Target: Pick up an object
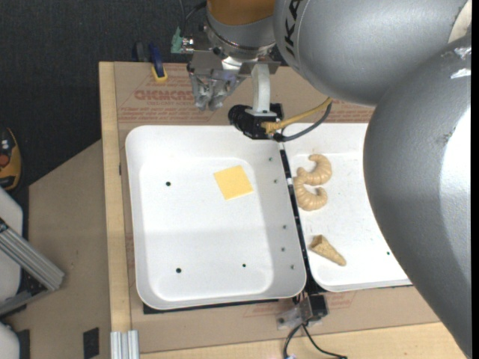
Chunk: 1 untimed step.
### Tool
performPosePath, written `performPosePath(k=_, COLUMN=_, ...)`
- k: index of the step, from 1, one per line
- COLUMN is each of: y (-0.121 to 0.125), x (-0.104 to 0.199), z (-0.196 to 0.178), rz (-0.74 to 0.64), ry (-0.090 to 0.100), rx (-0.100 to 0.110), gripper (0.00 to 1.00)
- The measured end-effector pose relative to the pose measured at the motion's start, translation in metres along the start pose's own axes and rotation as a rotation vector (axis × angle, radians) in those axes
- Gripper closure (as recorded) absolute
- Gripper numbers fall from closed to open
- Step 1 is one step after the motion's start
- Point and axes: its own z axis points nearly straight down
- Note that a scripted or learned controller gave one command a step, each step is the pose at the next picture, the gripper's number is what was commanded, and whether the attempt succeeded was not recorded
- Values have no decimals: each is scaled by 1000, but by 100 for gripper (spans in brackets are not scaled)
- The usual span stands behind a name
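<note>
We hang our gripper (pixel 212 96) above the bench (pixel 120 200), grip state unclear; left bin (pixel 142 223) holds a yellow square (pixel 233 182), right bin (pixel 352 275) pastries (pixel 313 182).

The grey arm (pixel 359 28) bears part of the letters "KA"; the bench board's (pixel 120 200) red print is unreadable.

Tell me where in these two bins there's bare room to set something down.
The left bin is mostly bare: only the yellow square lies near its middle, with open floor all around, widest toward the near edge. The right bin is more crowded: two croissants by the divider and a cone below, under the arm.
</note>
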Motion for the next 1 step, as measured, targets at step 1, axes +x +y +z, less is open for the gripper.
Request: performPosePath(k=1, y=-11, x=17, z=3, rz=4, ry=0, rx=-4, gripper=100)
